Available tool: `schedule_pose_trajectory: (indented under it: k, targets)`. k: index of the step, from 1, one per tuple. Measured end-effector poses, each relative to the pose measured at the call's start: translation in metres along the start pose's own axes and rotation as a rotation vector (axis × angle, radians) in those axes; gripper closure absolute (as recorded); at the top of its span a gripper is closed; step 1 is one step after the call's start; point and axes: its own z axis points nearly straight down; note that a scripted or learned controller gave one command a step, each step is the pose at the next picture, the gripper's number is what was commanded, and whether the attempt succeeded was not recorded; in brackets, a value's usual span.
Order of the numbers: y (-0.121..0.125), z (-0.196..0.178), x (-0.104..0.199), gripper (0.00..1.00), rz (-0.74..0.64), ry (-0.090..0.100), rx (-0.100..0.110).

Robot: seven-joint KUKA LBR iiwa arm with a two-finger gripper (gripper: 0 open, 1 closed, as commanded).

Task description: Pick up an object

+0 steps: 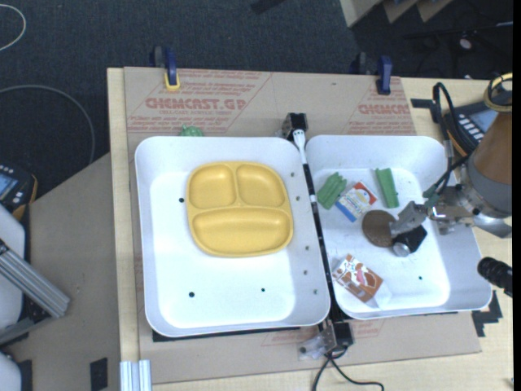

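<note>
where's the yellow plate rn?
The yellow plate lies flat in the left bin, toward its upper middle, across the divider from the right bin that holds the green pieces and snack packets.

There are two white bins, the left bin point(163, 300) and the right bin point(431, 287). In the left bin there is one yellow divided plate point(239, 208), and this plate has three compartments. In the right bin I count five loose things: two green pieces, one point(331, 190) near the left wall and one point(386, 186) further right, one small blue and white packet point(353, 201), one brown round object point(378, 227), and one red and white wrapper point(357, 278). On the far edge of the board there are two blue clamps point(169, 63) point(384, 73).
</note>
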Motion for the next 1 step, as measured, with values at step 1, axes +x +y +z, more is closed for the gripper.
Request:
schedule_pose_trajectory:
  k: [1]
  targets:
    - [0.0007, -0.0105, 0.0, 1.0, 0.0, -0.001, -0.003]
